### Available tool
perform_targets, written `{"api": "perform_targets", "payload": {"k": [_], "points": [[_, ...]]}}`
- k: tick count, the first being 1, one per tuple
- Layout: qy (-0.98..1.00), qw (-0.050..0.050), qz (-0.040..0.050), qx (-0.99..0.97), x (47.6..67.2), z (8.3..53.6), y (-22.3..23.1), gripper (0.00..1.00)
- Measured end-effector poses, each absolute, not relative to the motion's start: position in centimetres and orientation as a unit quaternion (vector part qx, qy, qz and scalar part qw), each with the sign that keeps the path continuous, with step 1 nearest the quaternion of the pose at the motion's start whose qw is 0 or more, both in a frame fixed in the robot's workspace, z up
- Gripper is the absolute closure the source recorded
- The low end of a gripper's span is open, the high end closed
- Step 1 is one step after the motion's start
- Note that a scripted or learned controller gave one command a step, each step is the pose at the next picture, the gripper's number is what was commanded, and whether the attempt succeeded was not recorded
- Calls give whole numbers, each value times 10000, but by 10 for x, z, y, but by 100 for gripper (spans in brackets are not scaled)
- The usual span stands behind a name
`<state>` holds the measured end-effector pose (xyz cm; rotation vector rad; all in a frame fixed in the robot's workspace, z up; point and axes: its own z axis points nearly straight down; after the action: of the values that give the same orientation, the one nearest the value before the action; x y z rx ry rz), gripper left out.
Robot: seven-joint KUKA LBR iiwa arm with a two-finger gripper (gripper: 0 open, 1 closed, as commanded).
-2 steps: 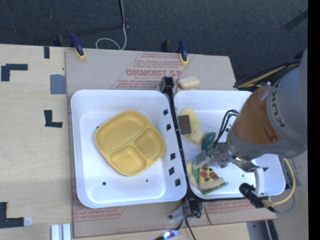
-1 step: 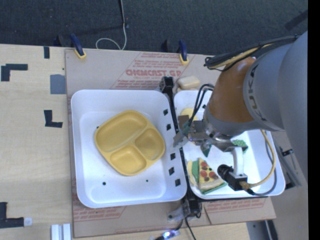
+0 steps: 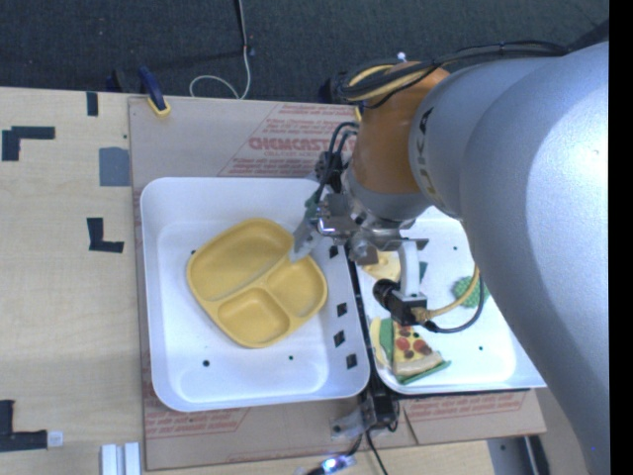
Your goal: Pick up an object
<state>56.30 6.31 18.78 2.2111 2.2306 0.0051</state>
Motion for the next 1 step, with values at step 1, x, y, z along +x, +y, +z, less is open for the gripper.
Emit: {"api": "perform_targets", "payload": {"k": [1], "points": [[7052,0,-16,7090,552,196,-17,0]]}}
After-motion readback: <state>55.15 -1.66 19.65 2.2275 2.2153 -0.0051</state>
